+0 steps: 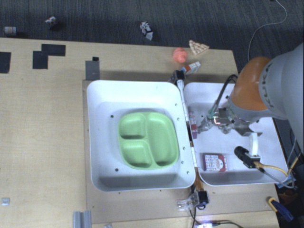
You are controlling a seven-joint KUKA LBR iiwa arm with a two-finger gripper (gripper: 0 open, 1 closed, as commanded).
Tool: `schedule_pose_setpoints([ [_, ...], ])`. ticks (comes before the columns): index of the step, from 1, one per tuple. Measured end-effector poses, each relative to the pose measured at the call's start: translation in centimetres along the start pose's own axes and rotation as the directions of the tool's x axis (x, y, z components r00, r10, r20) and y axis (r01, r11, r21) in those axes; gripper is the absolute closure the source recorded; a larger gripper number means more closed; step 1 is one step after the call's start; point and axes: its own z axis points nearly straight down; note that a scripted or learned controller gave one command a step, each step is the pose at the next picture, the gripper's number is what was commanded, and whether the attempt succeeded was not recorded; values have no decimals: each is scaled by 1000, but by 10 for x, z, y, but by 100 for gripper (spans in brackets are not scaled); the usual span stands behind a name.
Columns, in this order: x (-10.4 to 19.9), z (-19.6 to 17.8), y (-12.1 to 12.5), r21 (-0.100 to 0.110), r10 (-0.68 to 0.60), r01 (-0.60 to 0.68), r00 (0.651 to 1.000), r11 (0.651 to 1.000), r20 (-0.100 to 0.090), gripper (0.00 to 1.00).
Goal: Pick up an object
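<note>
1. Wooden bench (47, 127) lies under it all, and two white bins sit side by side on it.
2. You can see a green plate (147, 139) with three parts in the left bin (102, 99).
3. Look in the right bin (209, 96). A little red and white box (215, 162) lies flat there, near the wall at the bottom of the view. A thin red thing (192, 125) hugs the wall next to the left bin.
4. Your claw (212, 121) hangs over the right bin. It is close to the thin red thing, and the box is a bit below it in the view. You cannot tell from here if the claw is open or closed.
5. I think the box is your best pick, because it lies out in the open.
6. Slide the claw over the middle of the box first.
7. Make sure the claw is open wide before you go down.
8. Go straight down, and go slowly.
9. Close across the short side of the box, then lift just a little and check that it comes up.
10. Take care: the box is flat and low, so the claw may slip off it. The thin red thing looks harder, since it sits tight against the wall.
</note>
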Motion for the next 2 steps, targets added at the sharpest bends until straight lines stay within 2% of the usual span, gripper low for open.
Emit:
schedule_pose_setpoints([
  [1, 1, -12, 2, -5, -2, 2, 1000, 1000, 0, 100],
  [2, 1, -12, 2, -5, -2, 2, 1000, 1000, 0, 0],
])
